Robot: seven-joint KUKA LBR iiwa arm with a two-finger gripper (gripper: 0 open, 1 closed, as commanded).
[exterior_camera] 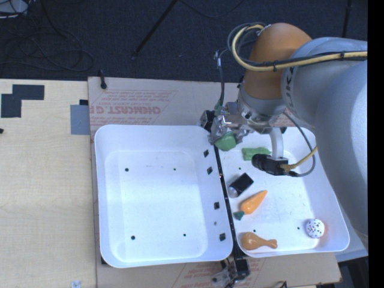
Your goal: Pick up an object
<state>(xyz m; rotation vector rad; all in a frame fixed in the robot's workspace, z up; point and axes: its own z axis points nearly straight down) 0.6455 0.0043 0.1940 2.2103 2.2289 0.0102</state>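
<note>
Nearest to you, along the front edge of the right bin (336, 245), lies an orange drumstick-shaped toy (258, 241), and the white ball with dark dots (314, 227) rests in the front right corner. A little further in, an orange carrot (254, 201) lies tilted, with the black block (241, 183) just behind it, close to the wall between the two bins. These four things lie loose and apart from each other, so each one gives room for a grasp.

Further back, a second green piece (255, 153) lies flat on the bin floor. At the far left corner of this bin, the gripper (227, 135) is clenched on a green object (226, 141), which looks lifted above the floor, so I judge the pick is in progress. The left bin (108, 161) is beside it.
</note>
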